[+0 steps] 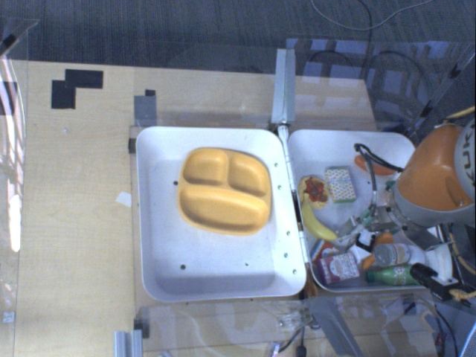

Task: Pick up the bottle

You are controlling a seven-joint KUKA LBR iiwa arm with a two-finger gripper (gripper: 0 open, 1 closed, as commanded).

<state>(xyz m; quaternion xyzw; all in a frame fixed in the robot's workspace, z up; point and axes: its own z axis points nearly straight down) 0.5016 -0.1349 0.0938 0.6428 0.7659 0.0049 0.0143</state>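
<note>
Green bottle near pincer, labels unreadable, yellow tray

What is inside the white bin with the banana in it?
The right bin holds a banana, a green sponge, a red packet, a clear bottle and a green bottle. The arm covers whatever lies beneath it.

Arm is grey with a fat rounded orange band up top, plus 1 black cable looping off it.
</note>
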